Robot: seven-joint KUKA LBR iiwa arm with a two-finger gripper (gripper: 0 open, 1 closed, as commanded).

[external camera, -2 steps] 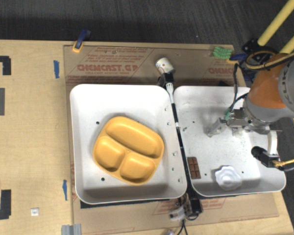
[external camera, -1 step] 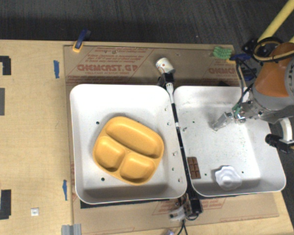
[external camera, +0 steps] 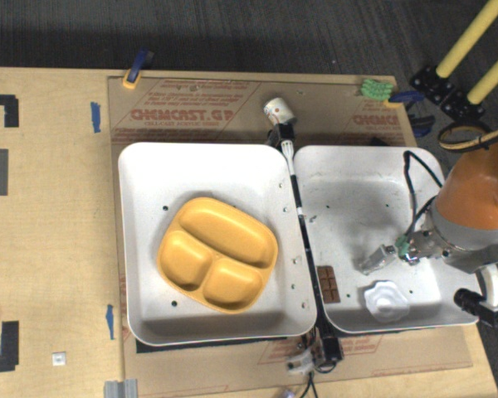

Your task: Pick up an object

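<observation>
A yellow three-compartment plate [external camera: 218,254] lies upside down in the left bin [external camera: 141,222]. In the right bin [external camera: 357,181] a small brown chocolate-like bar [external camera: 327,283] rests by the left wall. Near that bin's front edge sits a white cap-like object [external camera: 385,298]. My gripper [external camera: 372,259] reaches in from the right and hangs low over the right bin's floor. It is just above and left of the white object and to the right of the brown bar. Nothing shows in its grasp.
The arm's orange band [external camera: 477,197] and grey wrist cover the right bin's right side, with a black cable looping above. A white-headed post [external camera: 276,110] stands behind the divider between the bins. Yellow poles [external camera: 473,31] cross the far right corner.
</observation>
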